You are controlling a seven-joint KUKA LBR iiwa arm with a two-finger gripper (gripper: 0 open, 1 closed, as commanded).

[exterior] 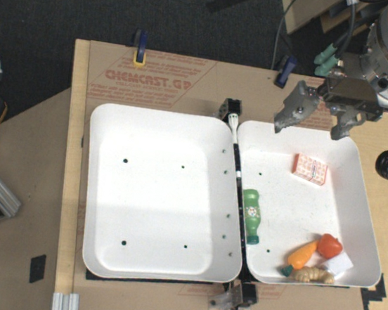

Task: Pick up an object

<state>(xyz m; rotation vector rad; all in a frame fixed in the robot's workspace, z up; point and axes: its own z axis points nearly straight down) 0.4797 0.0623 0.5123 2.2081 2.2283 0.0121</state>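
My gripper (pixel 312 127) hangs open above the far edge of the right bin (pixel 273 250), with nothing between its two grey fingers (pixel 289 115). Below it, in the bin's far right part, lies a small pink patterned box (pixel 310 169). A green bottle (pixel 250 215) lies along the bin's left wall. In the near right corner sit an orange carrot (pixel 301 256), a red tomato-like piece (pixel 329 245), a tan ginger-like piece (pixel 313 275) and a white card (pixel 339 265), close together.
The left bin (pixel 103 195) stands beside the right one, joined along a black divider (pixel 236 181). Both rest on a brown cardboard sheet (pixel 162 76) held by blue clamps (pixel 141 42).
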